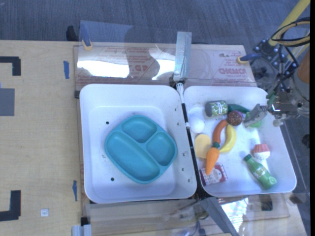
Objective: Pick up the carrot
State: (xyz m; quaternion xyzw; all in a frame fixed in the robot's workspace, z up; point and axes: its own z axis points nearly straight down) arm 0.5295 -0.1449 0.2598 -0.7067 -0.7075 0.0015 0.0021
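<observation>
Camera view: gripper (257,114), finger state unclear, hovers over the right bin (288,154), well apart from carrot (212,159).

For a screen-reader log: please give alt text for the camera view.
An orange carrot lies in the right bin among toy foods beside a banana, while the gripper sits at that bin's upper right. The left bin holds a teal divided plate.

Arm (302,77) cut off at right edge
</observation>
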